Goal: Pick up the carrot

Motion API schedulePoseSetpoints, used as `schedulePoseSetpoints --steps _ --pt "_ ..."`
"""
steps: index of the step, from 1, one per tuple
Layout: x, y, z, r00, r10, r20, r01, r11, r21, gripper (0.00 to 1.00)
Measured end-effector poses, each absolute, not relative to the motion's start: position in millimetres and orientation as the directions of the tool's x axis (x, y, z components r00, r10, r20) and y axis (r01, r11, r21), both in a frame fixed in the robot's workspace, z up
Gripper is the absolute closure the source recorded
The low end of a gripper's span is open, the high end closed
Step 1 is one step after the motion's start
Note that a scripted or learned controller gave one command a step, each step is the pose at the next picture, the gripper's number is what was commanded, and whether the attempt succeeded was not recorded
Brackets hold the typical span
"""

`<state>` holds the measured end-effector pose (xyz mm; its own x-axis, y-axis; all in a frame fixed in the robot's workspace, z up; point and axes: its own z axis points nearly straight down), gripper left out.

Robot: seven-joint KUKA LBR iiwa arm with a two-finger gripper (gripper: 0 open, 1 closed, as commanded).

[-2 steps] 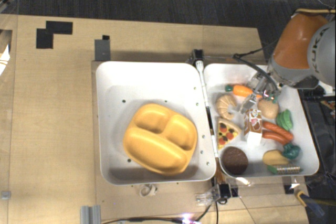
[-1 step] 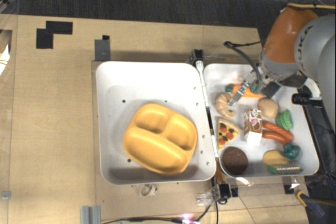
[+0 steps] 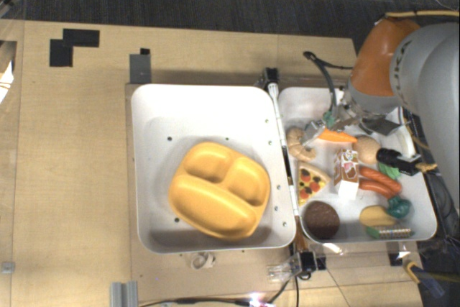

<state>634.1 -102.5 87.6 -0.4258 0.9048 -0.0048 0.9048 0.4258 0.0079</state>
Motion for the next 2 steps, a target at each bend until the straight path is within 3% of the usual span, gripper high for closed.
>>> schedulePoseSetpoints --steps 1,2 --pt "638.0 -101.0 101.6 -0.434 0.901 -0.011 0.901 0.434 0.017 1.00" --pt "579.7 -55.3 187.1 -0.196 0.981 -0.002 0.981 0.196 0.009 1.00"
